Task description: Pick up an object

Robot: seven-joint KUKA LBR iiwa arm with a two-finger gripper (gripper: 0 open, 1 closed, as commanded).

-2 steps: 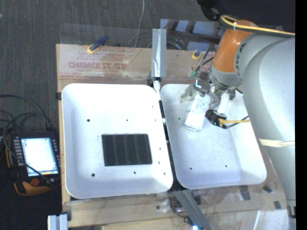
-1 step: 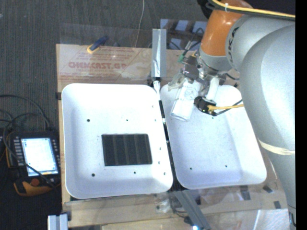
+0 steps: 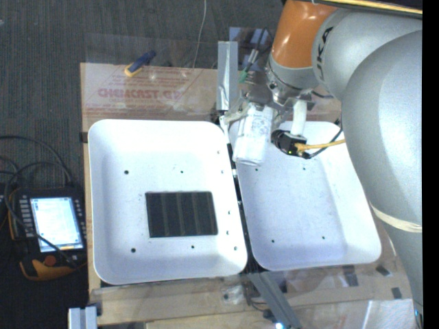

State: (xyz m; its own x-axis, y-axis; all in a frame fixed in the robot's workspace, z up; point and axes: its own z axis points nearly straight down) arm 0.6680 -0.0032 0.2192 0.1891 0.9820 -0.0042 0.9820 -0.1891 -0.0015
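— So, how many objects? 
— One: a flat dark ribbed rectangular panel (image 3: 181, 213), lying in the left shallow white bin (image 3: 110, 142). Two bins; the right white bin (image 3: 309, 211) holds nothing I can make out.
— And the arm?
— The grey arm with orange band (image 3: 302, 26) reaches over the right bin's far corner, gripper (image 3: 250, 139) near the divide, well apart from the panel. Its opening, I cannot tell.

Grey arm (image 3: 384, 115) enters from right, orange band (image 3: 298, 26) above wrist, wrist bent downward; white tool (image 3: 250, 139) hangs below, pointing down-left.
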